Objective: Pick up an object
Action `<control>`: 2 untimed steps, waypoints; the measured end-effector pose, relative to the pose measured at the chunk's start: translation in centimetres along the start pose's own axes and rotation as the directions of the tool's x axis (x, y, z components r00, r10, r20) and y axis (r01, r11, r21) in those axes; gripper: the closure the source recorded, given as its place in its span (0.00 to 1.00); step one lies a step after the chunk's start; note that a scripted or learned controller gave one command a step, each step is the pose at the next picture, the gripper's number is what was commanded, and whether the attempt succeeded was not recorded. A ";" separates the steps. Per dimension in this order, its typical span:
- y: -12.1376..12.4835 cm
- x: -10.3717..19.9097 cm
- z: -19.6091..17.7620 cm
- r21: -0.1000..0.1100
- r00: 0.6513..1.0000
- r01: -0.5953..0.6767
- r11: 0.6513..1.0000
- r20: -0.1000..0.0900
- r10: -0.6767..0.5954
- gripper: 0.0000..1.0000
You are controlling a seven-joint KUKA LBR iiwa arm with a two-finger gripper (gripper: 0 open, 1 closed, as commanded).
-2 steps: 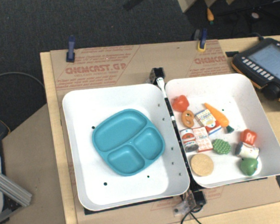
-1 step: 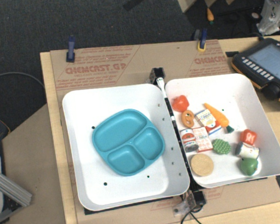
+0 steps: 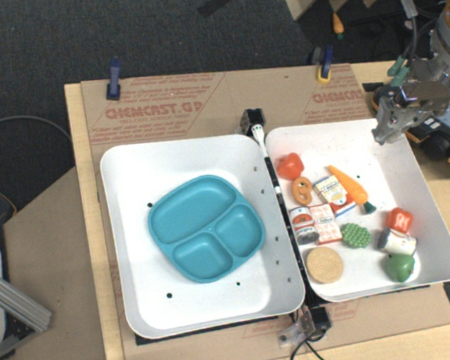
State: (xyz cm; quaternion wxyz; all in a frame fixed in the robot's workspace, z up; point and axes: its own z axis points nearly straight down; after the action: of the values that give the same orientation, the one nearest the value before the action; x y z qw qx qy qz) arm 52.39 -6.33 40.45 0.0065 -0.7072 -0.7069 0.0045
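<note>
The right bin [image 3: 418, 187] holds several small toy foods: a red tomato [image 3: 289, 166], an orange carrot [image 3: 347, 184], a brown oval piece [image 3: 302, 189], a small box [image 3: 332, 191], a can [image 3: 302, 224], a bumpy green piece [image 3: 356, 236], a round tan cookie [image 3: 325, 264], a red and white item [image 3: 400, 224] and a green pepper [image 3: 399, 266]. My gripper [image 3: 386, 128] hangs over the bin's far right corner, apart from all of them, with nothing seen in it.
The left bin [image 3: 126, 225] holds a teal divided plate [image 3: 206, 227]. A black bar [image 3: 269, 174] runs between the two bins. Clamps [image 3: 113, 79] stand at the board's far edge. Cluttered gear sits beyond the bench at the right.
</note>
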 end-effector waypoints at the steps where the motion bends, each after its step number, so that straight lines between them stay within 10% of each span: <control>1: 4.9 0.1 -13.9 -0.034 1.000 0.003 0.999 0.006 -0.003 1.00; 2: -3.7 3.3 0.3 0.003 1.000 0.002 1.000 0.000 -0.002 1.00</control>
State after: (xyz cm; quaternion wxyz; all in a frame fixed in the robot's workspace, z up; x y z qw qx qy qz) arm 48.69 -3.03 40.18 0.0074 -0.7065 -0.7077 0.0055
